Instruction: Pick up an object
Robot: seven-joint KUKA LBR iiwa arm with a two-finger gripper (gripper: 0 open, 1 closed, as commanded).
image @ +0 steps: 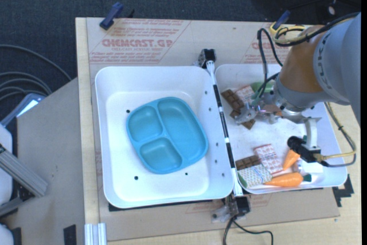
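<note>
**Ana:** Trouble looks likeliest at the right bin (338, 140), where the arm (321, 66) has its tool (250, 113) low among the clutter. The tool sits right over a brown chocolate-bar piece (232, 101) near the divider (221, 123) between the bins, and a closing grip could skid off that flat piece or push it against the wall instead of lifting it.

**Ben:** Can one tell whether the tool is spread or pinched on something?

**Ana:** No. The wrist and cables hide the tips from above, so the state of the tool cannot be told, and nothing is visibly held.

**Ben:** Where do the other candidates lie?

**Ana:** Toward the near end of the same bin, well apart from the tool: an orange carrot (285, 181), a second brown bar (248, 162) and a small patterned packet (266, 156), all crowded together. A grab there might catch two things or none.

**Ben:** And the left bin (109, 123)?

**Ana:** It holds a blue divided plate (166, 135), across the divider from the tool. Both bins rest on the worktop (137, 43).
</note>
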